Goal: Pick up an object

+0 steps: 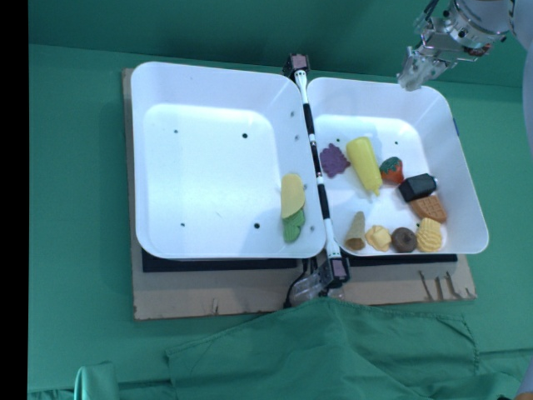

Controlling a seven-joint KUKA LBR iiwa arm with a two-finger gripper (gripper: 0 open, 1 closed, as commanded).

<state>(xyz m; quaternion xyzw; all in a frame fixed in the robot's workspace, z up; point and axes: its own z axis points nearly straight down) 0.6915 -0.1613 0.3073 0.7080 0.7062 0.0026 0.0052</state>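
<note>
My gripper (pixel 412 75) hangs above the far right corner of the right bin (pixel 469 215), clear of all the toys. In that bin lie a purple grape bunch (pixel 333 160), a yellow corn cob (pixel 364 164), a strawberry (pixel 391 170), a black block (pixel 416 187), an orange waffle piece (pixel 429 207), an ice cream cone (pixel 356 230), a yellow chunk (pixel 378 237), a chocolate donut (pixel 404 239) and a yellow shell-like piece (pixel 430 235). A yellow and green piece (pixel 291 206) rests at the right side of the left bin (pixel 166 90).
A black and white rod (pixel 315 152) runs between the two bins. Both bins sit on a cardboard sheet (pixel 208 305). Green cloth (pixel 333 352) is bunched at the near edge. The arm's wrist (pixel 479 7) enters from the upper right.
</note>
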